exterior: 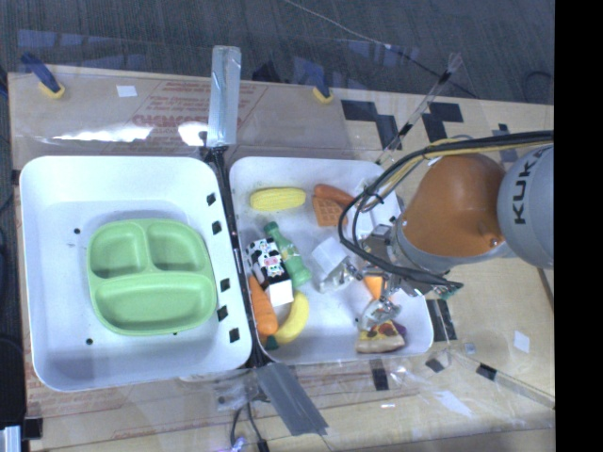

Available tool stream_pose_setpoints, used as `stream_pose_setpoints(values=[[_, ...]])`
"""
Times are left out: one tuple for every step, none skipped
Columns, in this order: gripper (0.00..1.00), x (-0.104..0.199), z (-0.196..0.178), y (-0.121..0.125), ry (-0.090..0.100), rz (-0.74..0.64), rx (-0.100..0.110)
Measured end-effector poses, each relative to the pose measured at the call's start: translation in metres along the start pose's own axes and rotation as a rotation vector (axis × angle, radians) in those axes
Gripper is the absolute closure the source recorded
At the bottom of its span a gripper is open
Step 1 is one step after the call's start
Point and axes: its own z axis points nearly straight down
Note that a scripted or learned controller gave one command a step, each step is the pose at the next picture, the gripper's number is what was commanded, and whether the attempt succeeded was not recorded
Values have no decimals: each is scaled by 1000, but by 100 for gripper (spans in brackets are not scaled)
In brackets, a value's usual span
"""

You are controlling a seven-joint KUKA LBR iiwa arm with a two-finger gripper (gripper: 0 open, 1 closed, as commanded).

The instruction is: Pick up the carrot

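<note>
Carrot (263, 307) lies beside banana (294, 319); arm (452, 210) over right bin (415, 332).

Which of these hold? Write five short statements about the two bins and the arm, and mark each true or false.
1. The green plate lies in the left bin. True.
2. The carrot sits on the green plate. False: it lies in the right bin, against its left wall, beside the banana.
3. The corn cob lies near the far side of the right bin. True.
4. The gripper hangs over the left bin. False: it is over the right bin, on the side away from the carrot.
5. The pizza slice lies in the near right corner of the right bin. True.
</note>
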Motion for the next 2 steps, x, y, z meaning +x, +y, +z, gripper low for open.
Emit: stream_pose_setpoints(values=[[100, -3, -11, 0, -3, -7, 3], [0, -3, -10, 0, -3, -7, 3]])
